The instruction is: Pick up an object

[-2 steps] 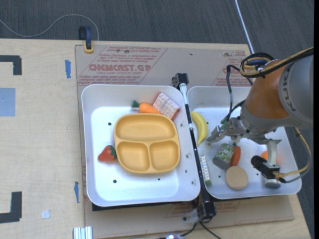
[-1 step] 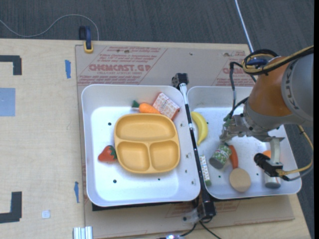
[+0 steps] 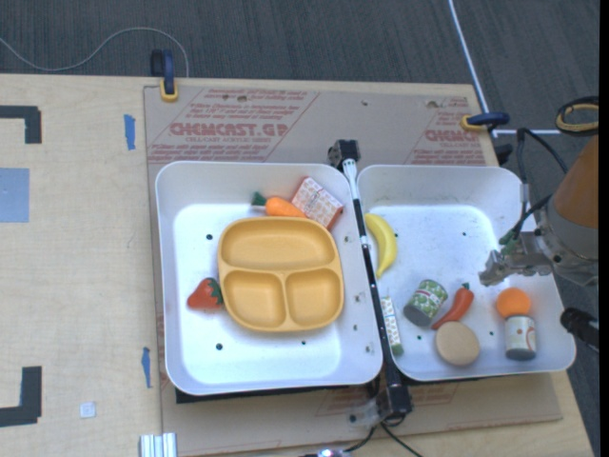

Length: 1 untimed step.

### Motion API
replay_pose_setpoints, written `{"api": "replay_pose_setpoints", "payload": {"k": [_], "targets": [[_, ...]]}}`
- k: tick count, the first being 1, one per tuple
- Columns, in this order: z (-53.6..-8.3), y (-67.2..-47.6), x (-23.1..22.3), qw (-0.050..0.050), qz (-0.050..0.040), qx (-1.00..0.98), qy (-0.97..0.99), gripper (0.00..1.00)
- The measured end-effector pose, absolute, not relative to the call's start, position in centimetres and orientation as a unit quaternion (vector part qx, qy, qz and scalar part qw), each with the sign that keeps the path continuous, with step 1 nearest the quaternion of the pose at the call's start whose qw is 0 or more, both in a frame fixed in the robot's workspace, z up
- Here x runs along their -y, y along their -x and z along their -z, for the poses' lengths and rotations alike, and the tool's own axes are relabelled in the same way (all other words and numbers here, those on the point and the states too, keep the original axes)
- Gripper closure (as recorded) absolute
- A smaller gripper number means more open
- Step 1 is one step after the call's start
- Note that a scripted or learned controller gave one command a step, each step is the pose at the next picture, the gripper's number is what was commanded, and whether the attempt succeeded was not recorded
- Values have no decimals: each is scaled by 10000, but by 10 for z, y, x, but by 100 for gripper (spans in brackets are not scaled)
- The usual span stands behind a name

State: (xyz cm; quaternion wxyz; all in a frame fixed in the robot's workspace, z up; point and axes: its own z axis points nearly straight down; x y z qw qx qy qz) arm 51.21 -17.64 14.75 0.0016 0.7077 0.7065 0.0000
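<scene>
- Grey carpet behind, tan bench w/ a printed cardboard sheet [image 3: 285,122] under two white bins set side by side.
- Left bin [image 3: 181,284]: yellow divided plate [image 3: 281,274] in the middle, toy carrot [image 3: 284,208] and a small printed packet [image 3: 316,201] at its far edge, strawberry [image 3: 204,295] touching its left side.
- Right bin [image 3: 447,208]: banana [image 3: 381,241] along the left wall, green can [image 3: 425,300], red chili [image 3: 457,305] just beside it, beige round piece [image 3: 458,344] near the front, orange ball [image 3: 513,302] w/ a small bottle [image 3: 520,337] right below it.
- Gripper [image 3: 502,263] sits at the right side of the right bin, low, just above-left of the orange ball; nothing visibly between its fingers, and you can't tell from this angle if the claw is open or closed.
- Arm comes in from the right, orange band at the frame edge, wrist angled down and left toward the bin floor.
- Task is still at approach stage, imo: no object lifted.
- Nearest candidates are the orange ball and the chili. Ball is round and may roll out; the bottle crowds it, so you want the fingers straddling it left-right, not front-back.
- Chili is the safer pick if you close across its narrow width, but keep clear of the can beside it.
- Descend straight, close fully, then lift slow and check sth is actually held.
</scene>
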Motion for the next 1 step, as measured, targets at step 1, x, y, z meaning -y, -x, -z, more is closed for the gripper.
{"api": "replay_pose_setpoints", "payload": {"k": [1], "targets": [[-147,-512,175,12,-2,-7070,-7072,0]]}}
